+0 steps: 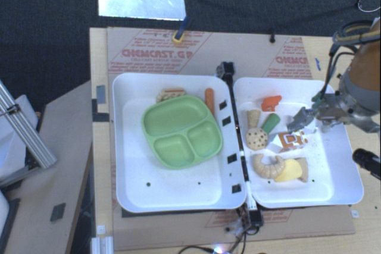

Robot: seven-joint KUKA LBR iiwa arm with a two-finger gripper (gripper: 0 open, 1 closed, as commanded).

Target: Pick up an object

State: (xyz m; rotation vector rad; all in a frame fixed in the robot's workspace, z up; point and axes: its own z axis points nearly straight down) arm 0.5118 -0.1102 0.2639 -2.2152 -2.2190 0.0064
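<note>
We read the left bin (128,187) first: a green divided plate (181,131) sits in its middle, three compartments, tilted a bit relative to the bin walls. Just behind the plate's far rim we see a small tan sandwich-like piece (171,94), partly hidden by the plate, and at the plate's upper right an orange carrot (209,100) lying along the bin's right wall. Black clips run down the seam between the two bins. In the right bin (345,190) the candidate objects cluster in its left and centre: an orange block (271,102) at the top, below it a tan cone-shaped piece (254,118) and a green cylinder (271,123) side by side, then a round speckled cookie (256,139) touching the cone's lower end. A white card with orange print (292,140) lies just right of the cookie. Nearer the front wall we see a curved tan croissant (269,166) touching a yellow piece (289,172). The gripper (302,120) is over the right bin, just above the white card and right of the green cylinder; we see nothing held, and we cannot tell the pincer's opening from this angle. The arm (360,83) comes in from the right edge.
</note>
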